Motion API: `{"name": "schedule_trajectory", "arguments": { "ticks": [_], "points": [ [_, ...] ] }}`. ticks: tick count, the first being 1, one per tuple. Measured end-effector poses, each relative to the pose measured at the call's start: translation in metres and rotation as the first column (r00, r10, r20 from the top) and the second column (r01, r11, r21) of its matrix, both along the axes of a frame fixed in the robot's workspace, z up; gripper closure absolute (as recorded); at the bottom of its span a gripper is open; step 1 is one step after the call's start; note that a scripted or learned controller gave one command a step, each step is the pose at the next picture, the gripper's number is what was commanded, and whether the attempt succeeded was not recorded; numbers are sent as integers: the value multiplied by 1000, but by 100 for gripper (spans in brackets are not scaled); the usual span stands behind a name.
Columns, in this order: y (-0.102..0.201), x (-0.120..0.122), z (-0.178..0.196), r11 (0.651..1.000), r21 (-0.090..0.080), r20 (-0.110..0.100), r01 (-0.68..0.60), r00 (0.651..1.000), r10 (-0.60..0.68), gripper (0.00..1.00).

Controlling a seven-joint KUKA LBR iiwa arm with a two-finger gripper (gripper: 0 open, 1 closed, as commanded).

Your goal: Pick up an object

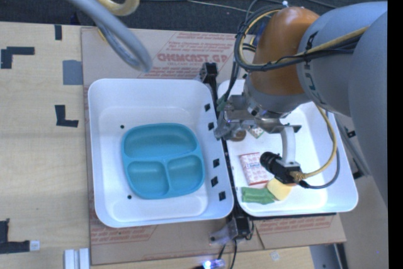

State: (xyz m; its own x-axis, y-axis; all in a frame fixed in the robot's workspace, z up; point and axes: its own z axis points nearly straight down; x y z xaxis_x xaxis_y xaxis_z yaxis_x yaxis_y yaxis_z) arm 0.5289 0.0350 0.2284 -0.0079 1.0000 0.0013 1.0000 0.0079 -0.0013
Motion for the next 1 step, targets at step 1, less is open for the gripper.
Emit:
{"name": "schedule_trajectory", "arguments": {
  "ticks": [1],
  "points": [
    [52,10,7,1000,-1,0,1,1000,-1,100]
  ]
}}
